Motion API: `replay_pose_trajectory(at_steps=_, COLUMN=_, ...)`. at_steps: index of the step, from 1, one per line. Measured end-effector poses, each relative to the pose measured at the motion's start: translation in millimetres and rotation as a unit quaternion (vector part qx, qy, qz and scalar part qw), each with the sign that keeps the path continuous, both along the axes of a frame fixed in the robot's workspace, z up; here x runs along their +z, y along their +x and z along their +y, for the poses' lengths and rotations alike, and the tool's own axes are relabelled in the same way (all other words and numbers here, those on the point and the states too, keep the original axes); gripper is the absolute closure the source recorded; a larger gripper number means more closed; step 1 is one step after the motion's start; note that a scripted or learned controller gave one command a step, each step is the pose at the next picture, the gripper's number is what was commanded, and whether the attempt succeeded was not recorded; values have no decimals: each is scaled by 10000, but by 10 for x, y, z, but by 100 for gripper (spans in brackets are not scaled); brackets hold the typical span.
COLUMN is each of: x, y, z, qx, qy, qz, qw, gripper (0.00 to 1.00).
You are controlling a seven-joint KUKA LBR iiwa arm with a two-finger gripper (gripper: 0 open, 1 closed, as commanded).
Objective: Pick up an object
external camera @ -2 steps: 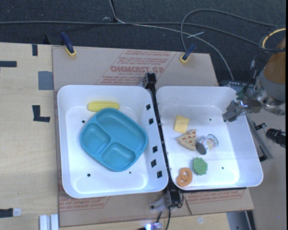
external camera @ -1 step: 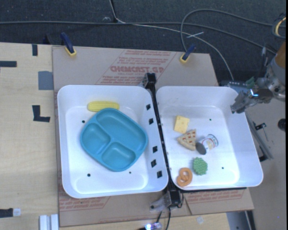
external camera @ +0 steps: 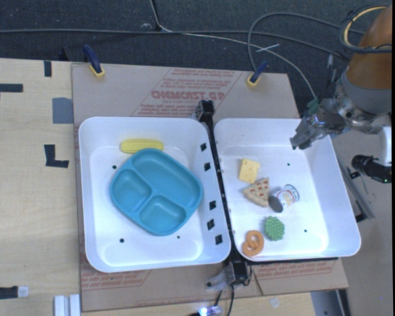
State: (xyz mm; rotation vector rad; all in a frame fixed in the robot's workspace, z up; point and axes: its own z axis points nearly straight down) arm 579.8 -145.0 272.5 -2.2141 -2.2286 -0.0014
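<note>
A grey arm [external camera: 365,97] is seen, banded in orange above the wrist, with thin cables looped past its upper part and a dark, blocky two-finger gripper [external camera: 304,137] carried on a metallic wrist.

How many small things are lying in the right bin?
5. A cheese block lies toward the back, a pizza slice below it, a small can to its right, a green berry and a pretzel at the front.

One fixed overhead camera looks down aslant on both bins [external camera: 85,176].
</note>
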Motion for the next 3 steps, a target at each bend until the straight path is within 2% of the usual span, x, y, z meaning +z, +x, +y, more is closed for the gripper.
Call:
replay_pose_trajectory(at_steps=1, x=17, y=101, z=506, qx=0, qy=3, qz=6, qw=10000, gripper=100)
replay_pose_trajectory(at_steps=3, x=-372, y=277, z=1555, qx=-3, qy=-1, qz=20, qw=10000, gripper=100)
